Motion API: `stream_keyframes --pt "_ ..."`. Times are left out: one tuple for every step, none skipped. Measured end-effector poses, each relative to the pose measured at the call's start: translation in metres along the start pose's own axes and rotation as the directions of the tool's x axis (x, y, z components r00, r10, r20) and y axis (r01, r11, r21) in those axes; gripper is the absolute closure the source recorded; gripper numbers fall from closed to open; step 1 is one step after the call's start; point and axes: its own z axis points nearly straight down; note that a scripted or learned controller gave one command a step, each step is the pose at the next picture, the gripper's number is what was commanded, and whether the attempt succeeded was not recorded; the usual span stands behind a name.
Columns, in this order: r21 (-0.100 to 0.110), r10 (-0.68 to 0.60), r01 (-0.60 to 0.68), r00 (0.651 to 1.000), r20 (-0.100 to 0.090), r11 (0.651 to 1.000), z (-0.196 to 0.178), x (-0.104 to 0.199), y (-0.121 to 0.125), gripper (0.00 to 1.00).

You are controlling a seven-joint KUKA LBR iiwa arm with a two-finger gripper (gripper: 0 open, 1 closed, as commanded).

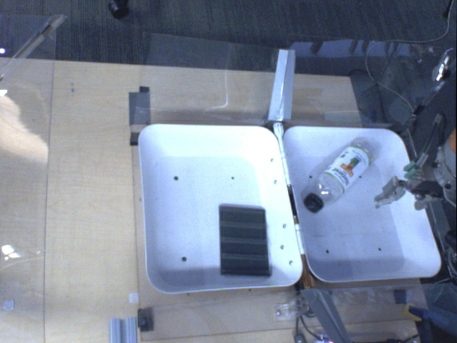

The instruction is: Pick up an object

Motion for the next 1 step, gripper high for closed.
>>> stream_keyframes --pt "0.006 0.089 -0.089 0.996 -0.002 0.996 0.0834 0.0498 0.0312 0.0"
